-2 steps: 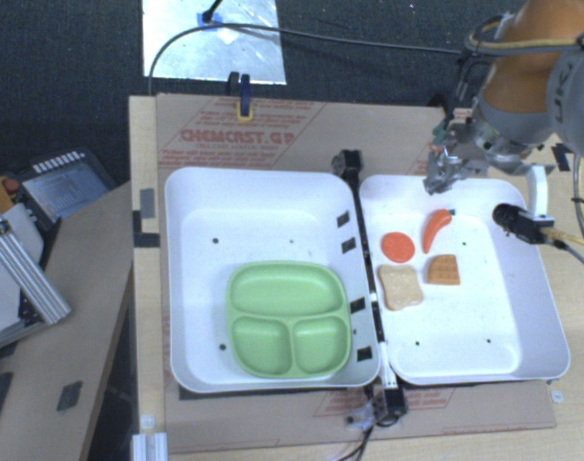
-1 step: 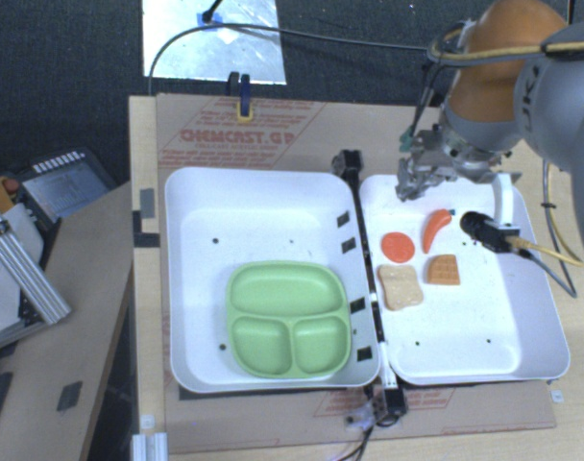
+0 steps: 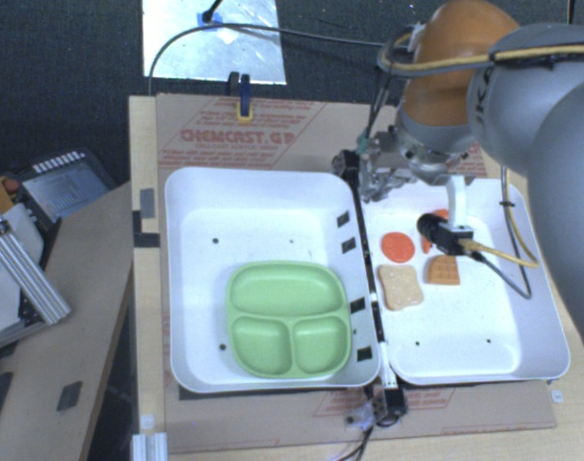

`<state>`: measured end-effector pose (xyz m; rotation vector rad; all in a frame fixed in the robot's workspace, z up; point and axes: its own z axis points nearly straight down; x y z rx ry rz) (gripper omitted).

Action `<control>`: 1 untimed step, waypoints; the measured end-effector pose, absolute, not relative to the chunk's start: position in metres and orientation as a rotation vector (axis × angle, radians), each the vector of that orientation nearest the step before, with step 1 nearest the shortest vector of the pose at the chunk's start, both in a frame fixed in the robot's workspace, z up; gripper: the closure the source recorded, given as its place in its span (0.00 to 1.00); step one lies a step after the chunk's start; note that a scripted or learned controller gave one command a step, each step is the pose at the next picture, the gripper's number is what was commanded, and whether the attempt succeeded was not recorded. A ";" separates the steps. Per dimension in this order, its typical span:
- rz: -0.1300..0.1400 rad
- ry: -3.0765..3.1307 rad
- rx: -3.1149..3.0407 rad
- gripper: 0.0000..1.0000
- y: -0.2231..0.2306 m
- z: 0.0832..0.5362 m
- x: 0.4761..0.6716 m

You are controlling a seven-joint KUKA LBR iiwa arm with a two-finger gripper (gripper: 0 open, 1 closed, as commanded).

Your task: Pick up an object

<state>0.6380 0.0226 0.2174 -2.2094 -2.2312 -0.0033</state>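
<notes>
Three small food pieces lie in the right bin [image 3: 484, 353]: a red round slice [image 3: 398, 247], a tan bread-shaped slice [image 3: 400, 286] and an orange square piece [image 3: 443, 271]. My gripper [image 3: 374, 185] hangs below the orange wrist band at the back left corner of that bin, close to the divider between the bins. It is behind and slightly left of the red slice, apart from all three pieces. Nothing shows in its grasp. A black fitting with a yellow cable [image 3: 438, 230] hangs from the arm just right of the red slice.
The left bin [image 3: 196, 219] holds a green three-compartment plate [image 3: 287, 317] at its front. The big grey arm [image 3: 532, 84] overhangs the right bin's back right. A bare stretch of white floor lies at the right bin's front. Clutter sits off the bench at left.
</notes>
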 end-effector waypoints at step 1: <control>-0.004 -2.231 -2.211 1.00 0.067 0.217 0.634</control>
